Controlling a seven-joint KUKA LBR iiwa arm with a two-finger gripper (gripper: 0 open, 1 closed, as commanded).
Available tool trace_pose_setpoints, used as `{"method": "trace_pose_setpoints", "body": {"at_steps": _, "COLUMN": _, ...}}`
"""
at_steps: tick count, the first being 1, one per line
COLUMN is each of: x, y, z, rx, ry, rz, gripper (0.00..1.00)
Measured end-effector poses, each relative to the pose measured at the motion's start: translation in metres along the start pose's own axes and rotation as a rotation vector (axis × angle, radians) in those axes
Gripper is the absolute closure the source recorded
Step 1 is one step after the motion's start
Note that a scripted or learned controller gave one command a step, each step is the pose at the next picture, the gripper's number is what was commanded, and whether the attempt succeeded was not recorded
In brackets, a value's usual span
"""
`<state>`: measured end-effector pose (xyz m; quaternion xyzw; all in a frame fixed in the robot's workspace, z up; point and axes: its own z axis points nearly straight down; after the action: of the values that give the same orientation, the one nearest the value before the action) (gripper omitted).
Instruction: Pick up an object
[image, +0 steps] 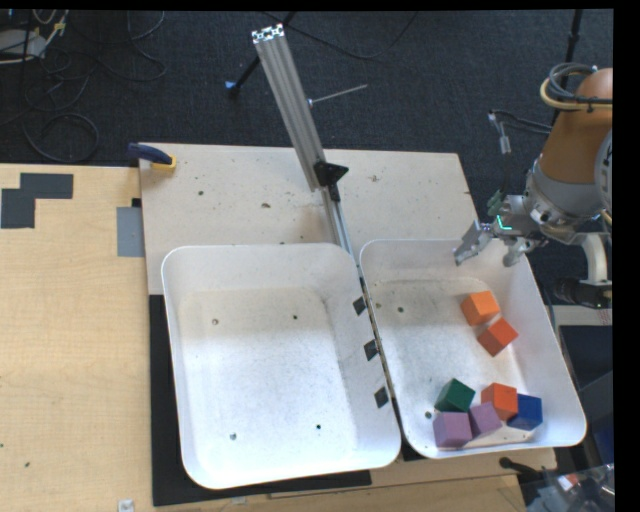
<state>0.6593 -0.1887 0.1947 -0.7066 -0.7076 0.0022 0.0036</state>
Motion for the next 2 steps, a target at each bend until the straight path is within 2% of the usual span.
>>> {"method": "trace_pose_setpoints", "body": {"at_steps": 1, "x": 0.001, "y": 0.001, "z": -0.003, "rx": -0.004, "ry": -0.002, "rz": -0.004, "gripper": 0.00}}
{"method": "trace_pose_setpoints", "body": {"at_steps": 2, "x": 0.007, "y": -0.002, "z": 0.043, "rx": -0.002, "ry": -0.001, "rz": -0.003, "gripper": 0.00}}
